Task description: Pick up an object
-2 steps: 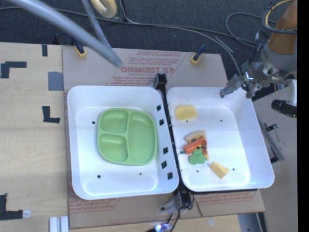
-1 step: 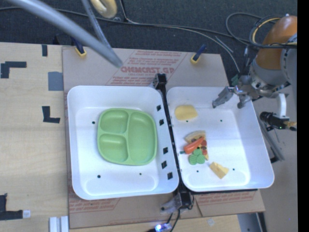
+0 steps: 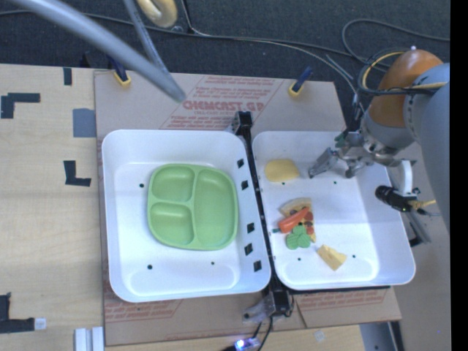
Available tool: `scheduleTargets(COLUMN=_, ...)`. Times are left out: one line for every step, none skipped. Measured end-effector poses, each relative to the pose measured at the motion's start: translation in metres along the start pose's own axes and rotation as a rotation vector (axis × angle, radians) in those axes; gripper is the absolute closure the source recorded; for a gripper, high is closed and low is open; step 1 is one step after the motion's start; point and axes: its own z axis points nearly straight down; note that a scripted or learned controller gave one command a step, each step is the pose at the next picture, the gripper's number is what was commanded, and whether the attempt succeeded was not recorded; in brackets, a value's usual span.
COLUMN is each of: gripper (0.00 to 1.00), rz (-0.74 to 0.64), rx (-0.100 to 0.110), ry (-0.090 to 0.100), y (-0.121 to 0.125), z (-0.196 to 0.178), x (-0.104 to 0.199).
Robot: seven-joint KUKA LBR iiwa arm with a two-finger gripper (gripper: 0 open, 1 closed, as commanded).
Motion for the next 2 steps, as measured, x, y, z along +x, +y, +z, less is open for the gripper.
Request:
scheduleTargets(gripper=1.00, rz=-0.001, rx=-0.007, ry=-0.002, y=0.002, z=-0.015, x=0.000)
scheduleTargets(gripper=1.00, rz=0.001, rx=-0.012, ry=0.000, y=0.005, z=-0.063, x=-0.007)
